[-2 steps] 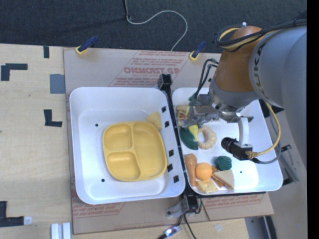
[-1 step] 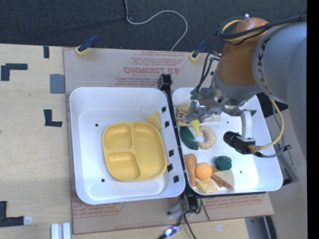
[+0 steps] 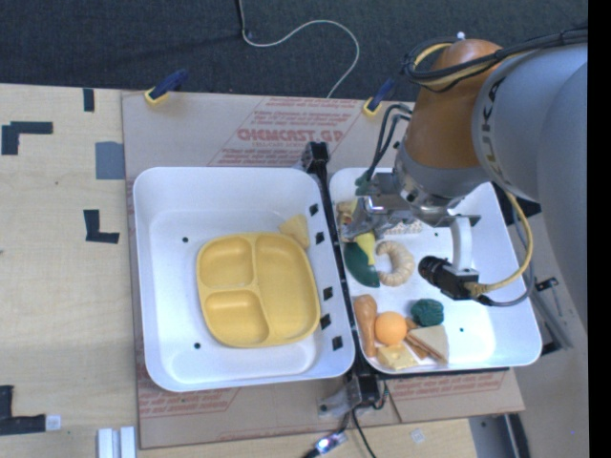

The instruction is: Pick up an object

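The gripper (image 3: pixel 368 219) hangs low over the right bin (image 3: pixel 496 346), close to that bin's left wall and toward its far left corner; whether it is spread or closed cannot be told, as the wrist hides it from above. Just below it, toward the bin's middle, lie a dark green curved piece (image 3: pixel 361 261) and a pale ring-shaped pastry (image 3: pixel 396 261), touching each other. Nearer the front edge sit an orange ball (image 3: pixel 389 328), a carrot (image 3: pixel 366 317) along the left wall, a dark green lump (image 3: pixel 427 310) and a sandwich wedge (image 3: pixel 427 342). In the left bin (image 3: pixel 158 208) rests a yellow divided plate (image 3: pixel 256 287), with a small yellow wedge (image 3: pixel 296 228) by the right wall.
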Controlling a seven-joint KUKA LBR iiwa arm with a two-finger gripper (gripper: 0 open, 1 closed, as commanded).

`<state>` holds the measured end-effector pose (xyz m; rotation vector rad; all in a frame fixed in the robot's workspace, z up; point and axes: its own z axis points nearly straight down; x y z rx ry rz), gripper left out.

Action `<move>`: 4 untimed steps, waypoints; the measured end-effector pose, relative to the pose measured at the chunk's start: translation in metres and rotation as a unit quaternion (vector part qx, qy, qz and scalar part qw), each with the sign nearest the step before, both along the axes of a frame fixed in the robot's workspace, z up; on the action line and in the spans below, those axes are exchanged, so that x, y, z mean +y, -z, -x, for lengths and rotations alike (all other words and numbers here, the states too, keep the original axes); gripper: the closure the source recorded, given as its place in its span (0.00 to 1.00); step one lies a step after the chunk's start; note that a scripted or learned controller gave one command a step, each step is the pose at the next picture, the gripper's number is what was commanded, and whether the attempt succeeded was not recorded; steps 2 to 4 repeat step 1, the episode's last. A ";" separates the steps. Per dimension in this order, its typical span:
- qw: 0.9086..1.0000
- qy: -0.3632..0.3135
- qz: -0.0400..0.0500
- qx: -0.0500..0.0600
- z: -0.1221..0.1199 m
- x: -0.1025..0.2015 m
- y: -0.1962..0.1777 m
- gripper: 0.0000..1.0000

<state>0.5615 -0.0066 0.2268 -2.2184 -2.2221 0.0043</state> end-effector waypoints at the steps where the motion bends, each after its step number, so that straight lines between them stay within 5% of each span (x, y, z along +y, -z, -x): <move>1: 1.000 0.001 0.000 0.000 0.005 -0.013 -0.004 1.00; 4: 1.000 0.001 0.000 0.000 0.005 -0.013 -0.004 1.00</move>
